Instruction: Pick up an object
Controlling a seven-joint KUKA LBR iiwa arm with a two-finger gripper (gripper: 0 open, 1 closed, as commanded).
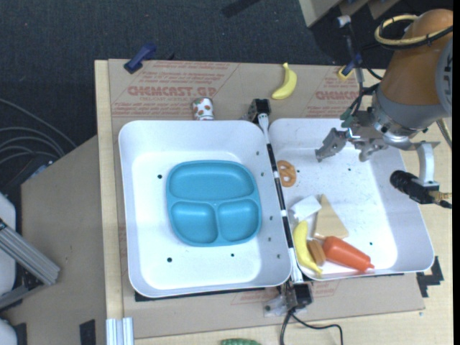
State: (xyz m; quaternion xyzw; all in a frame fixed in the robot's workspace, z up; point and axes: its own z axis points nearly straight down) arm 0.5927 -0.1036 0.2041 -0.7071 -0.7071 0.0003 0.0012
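1. The claw [345,144] hangs spread and unladen over the right bin's [402,228] far part.
2. Carrot [348,254], banana [305,249] and pretzel [286,172] lie nearer and leftward.
3. I'd choose the carrot, straddling its middle crosswise before closing.

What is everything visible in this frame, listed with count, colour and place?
Bins: 2, white, side by side on the bench.
Divided plate: 1, blue, in the left bin.
Pretzel: 1, brown, right bin's left edge.
Carrot: 1, orange, right bin's near corner.
Bananas: 2, yellow, one beside the carrot, another behind the bins.
Wedge: 1, tan, above the carrot.
Small figure: 1, white-brown, behind the left bin.
Gripper: 1, grey, over the right bin.
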